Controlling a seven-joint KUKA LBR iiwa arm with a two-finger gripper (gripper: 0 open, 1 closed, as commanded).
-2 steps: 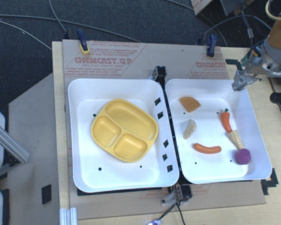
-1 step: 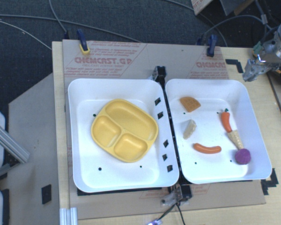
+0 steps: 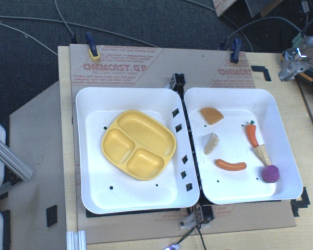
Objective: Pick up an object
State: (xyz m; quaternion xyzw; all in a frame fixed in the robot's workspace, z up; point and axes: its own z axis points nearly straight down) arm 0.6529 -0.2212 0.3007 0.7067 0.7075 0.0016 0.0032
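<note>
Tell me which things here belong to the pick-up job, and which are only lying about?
For the job, in the right bin:
carrot
sausage
cone
bread
pale piece

Lying about:
yellow tray in the left bin
clamps
cables

board | red print "CHEMCAST GP" at left | repeated at right, partly legible

The left bin and the right bin are white. A yellow tray sits in the left bin. In the right bin are an orange carrot, an orange-red hot dog, a tan-brown piece of bread, a beige lump, and a tan cone with a purple ball. The far clamps are blue and yellow.
</note>
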